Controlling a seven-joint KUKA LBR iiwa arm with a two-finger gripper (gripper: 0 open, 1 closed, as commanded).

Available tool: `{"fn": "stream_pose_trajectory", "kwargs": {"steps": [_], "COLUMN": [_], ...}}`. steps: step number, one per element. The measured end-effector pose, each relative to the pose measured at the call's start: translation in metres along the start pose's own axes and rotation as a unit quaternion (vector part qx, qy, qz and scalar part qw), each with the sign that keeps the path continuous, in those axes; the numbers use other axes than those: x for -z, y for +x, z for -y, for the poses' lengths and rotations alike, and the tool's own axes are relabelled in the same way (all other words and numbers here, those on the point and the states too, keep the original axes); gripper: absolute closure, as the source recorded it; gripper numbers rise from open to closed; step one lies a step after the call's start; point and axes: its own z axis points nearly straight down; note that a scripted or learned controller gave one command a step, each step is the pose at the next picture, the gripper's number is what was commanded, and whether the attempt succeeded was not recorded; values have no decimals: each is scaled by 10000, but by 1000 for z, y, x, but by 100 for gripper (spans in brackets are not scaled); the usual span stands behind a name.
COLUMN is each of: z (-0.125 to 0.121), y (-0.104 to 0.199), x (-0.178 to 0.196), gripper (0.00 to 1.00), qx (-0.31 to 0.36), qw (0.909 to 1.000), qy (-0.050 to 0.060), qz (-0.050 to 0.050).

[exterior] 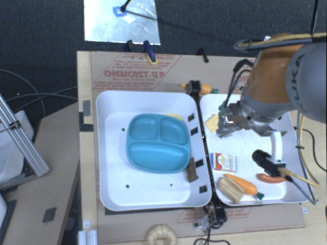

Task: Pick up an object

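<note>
My gripper [225, 128] hangs low over the upper left of the right bin [289, 120], close beside a yellow cheese wedge [210, 122]. I cannot make out anything held in it. Below it in the same bin lie a small white carton [224, 162], an orange carrot [243, 184], a tan bread roll [229, 189] and a reddish sausage [269, 178]. The grey and orange arm covers the bin's upper right part.
The left bin [104, 152] holds a blue divided plate [157, 143], with a yellow piece [174, 117] behind it and a brown piece [192, 171] by the divider. An orange item [205, 89] sits above the bins. A pale ring [162, 235] lies on the bench's front edge.
</note>
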Motion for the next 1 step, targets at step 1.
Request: {"fn": "stream_pose_trajectory", "kwargs": {"steps": [1], "z": [-4], "y": [8], "x": [2], "gripper": [100], "qx": [20], "qw": [10000], "qy": [-4], "qz": [-5]}}
